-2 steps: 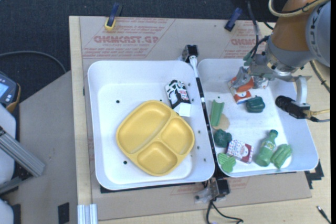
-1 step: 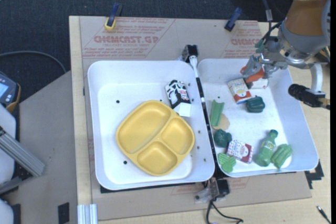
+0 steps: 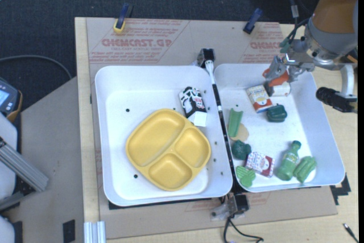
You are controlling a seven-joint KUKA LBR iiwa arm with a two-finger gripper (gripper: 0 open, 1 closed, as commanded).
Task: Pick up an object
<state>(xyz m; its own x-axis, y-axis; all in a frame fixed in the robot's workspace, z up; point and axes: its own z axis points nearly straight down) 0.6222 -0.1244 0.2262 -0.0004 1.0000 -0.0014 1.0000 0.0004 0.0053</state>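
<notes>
My gripper (image 3: 280, 72) hangs over the back of the right bin (image 3: 324, 122), low near its far wall. A small orange and white object (image 3: 279, 88) lies directly under it, and I cannot tell whether the two touch. Just left of that lies a red and white carton (image 3: 260, 98), with a dark green pepper (image 3: 276, 114) in front of it. Further forward in this bin are a green bottle (image 3: 290, 160), a red and white packet (image 3: 260, 164), a light green vegetable (image 3: 306, 168), a dark green lump (image 3: 241, 149) and a long green piece (image 3: 234, 121).
The left bin (image 3: 108, 122) holds a yellow divided plate (image 3: 168, 148), a black and white toy (image 3: 192, 100) and a small white block (image 3: 199, 118). A black rod (image 3: 215, 97) runs along the seam between the bins. Blue clamps (image 3: 121, 19) grip the board's far edge.
</notes>
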